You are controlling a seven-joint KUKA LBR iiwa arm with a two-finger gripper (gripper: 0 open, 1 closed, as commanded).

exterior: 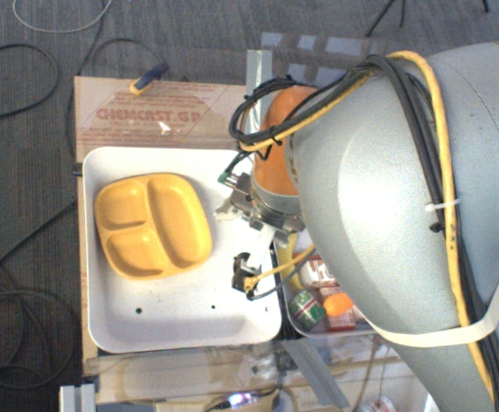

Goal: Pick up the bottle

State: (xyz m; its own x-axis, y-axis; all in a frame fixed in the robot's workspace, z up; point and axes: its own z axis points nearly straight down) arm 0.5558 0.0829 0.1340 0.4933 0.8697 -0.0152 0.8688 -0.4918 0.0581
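My arm covers most of the right bin (294, 326). Below the arm, at that bin's near left corner, lies a green and white container (305, 309) that may be the bottle; I cannot tell for sure. My gripper (239, 197) hangs over the right edge of the left bin (180, 320), above and to the left of that container and apart from it. Nothing shows held in it.
A yellow divided plate (153, 223) lies in the left half of the left bin. Beside the green container are an orange item (339, 304) and a red and white packet (319, 273). Cardboard (146, 114) lies behind the left bin.
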